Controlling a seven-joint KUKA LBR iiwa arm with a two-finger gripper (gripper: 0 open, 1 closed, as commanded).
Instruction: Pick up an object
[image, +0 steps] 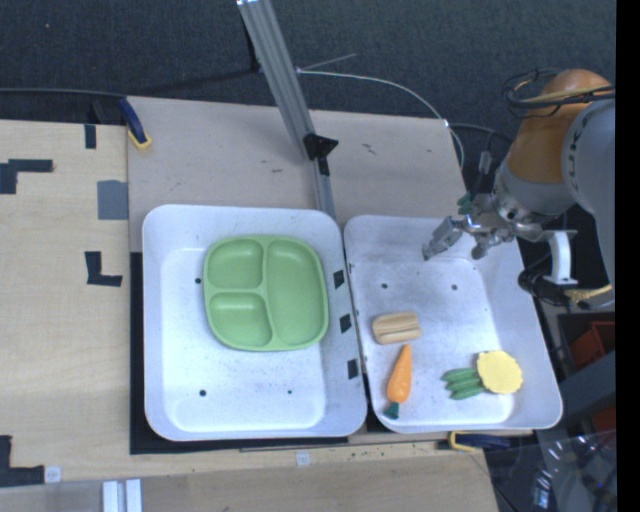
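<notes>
My gripper (459, 245) hangs over the far edge of the right bin (440, 290), its two fingers spread apart with nothing between them. Nearer the front of that bin lie a tan bread roll (395, 326), an orange carrot (399, 375), a green pea pod (461, 382) and a yellow round piece (499, 371). The roll lies well below and left of the gripper. All of the objects rest on the bin floor, apart from the gripper.
The left bin (170, 400) holds a green divided plate (266, 291). A grey metal pole (290, 95) slants down to the gap between the bins. The arm with its orange band (550, 120) enters from the upper right.
</notes>
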